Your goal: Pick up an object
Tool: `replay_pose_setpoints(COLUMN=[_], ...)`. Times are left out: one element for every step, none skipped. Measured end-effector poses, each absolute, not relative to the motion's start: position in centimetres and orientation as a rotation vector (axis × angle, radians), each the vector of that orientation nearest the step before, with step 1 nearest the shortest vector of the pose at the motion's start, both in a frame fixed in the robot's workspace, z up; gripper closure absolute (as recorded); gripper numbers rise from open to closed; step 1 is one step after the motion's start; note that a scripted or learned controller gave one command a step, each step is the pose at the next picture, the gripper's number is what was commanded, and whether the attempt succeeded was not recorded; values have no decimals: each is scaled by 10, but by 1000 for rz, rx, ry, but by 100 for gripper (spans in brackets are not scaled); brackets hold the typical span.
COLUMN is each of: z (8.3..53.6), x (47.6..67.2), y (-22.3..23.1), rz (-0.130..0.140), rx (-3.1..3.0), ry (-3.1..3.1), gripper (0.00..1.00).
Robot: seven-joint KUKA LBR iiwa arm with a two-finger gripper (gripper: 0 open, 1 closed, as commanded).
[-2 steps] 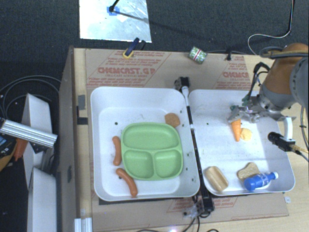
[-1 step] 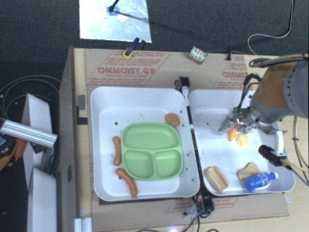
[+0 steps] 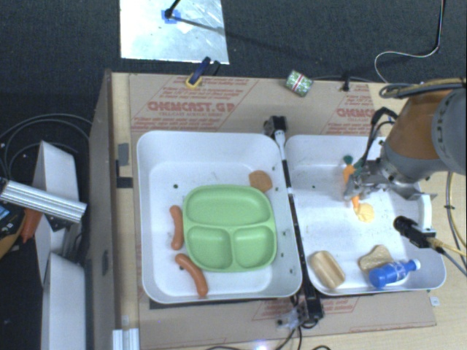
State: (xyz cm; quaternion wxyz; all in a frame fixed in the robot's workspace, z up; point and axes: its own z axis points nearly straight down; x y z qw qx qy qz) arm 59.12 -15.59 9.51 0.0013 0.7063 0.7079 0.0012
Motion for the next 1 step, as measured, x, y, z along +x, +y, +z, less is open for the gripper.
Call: replay_pose_setpoints(z=[88], x=[648], y=[-88], rz=[-26], rx=[2242], ry=[2231], gripper=[100])
